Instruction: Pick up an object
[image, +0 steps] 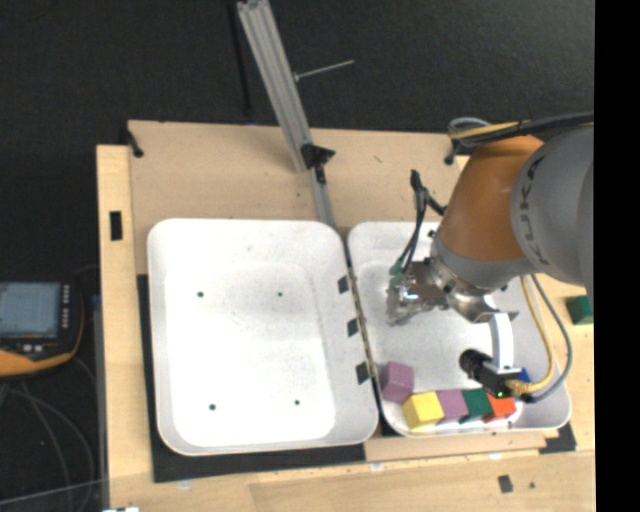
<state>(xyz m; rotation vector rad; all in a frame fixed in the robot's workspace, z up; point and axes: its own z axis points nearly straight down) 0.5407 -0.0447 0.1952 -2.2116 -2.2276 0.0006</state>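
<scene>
Blocks (440, 405) lie near fingers (402, 300); how far apart these stand is unclear.

The arm (540, 200) comes in from the right, its grey body bulking large, with the orange band (485, 205) wrapping the segment just above the wrist. Below and left of that band the wrist narrows to a metallic mount, and the gripper (402, 298) sits at its far left end, pointing down and leftward. Thin cables run up from the gripper along the orange band's left side. A yellowish hose loops out from the wrist's right side, curving down below it.
</scene>
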